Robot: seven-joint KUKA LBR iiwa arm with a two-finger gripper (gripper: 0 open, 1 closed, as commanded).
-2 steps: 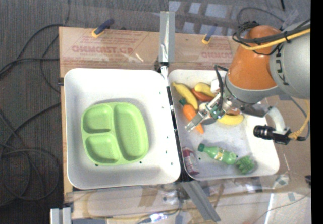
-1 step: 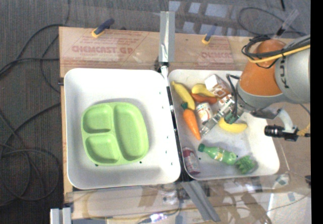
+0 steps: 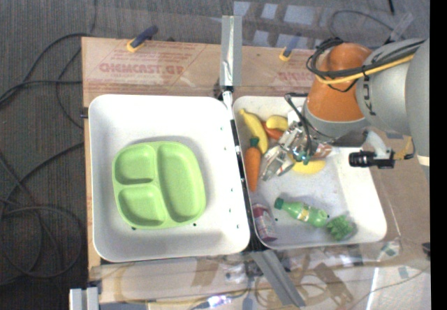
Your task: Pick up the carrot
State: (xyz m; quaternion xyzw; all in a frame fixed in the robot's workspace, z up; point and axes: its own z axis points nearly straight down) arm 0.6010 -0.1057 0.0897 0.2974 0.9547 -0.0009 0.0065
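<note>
While the arm (image 3: 377,92) reaches in from the right over the right bin (image 3: 363,190), the carrot (image 3: 252,165) is lying along that bin's left wall, pointing roughly up and down in the picture with its green stub at the top end. The gripper (image 3: 279,160) sits just to the right of it, low over the bin floor, and the fingers (image 3: 269,163) look spread apart with nothing between them. The nearest fingertip is right beside the carrot's orange body; can't tell if it's actually touching, but it's close. So the carrot is beside the fingers, not in them.

Other stuff in the same bin: a yellow banana (image 3: 253,128) just above the carrot along the same wall, a couple of small fruit pieces (image 3: 276,124) next to that, a yellow slice (image 3: 311,166) partly under the gripper, a green bottle (image 3: 302,212) lying on its side toward the front, a broccoli-looking green thing (image 3: 341,227) touching its right end, and a dark purplish item (image 3: 263,221) in the front left corner.

The left bin (image 3: 126,120) holds a green divided plate (image 3: 160,184), well apart from all of this. Both bins sit on the desk (image 3: 167,68).
</note>
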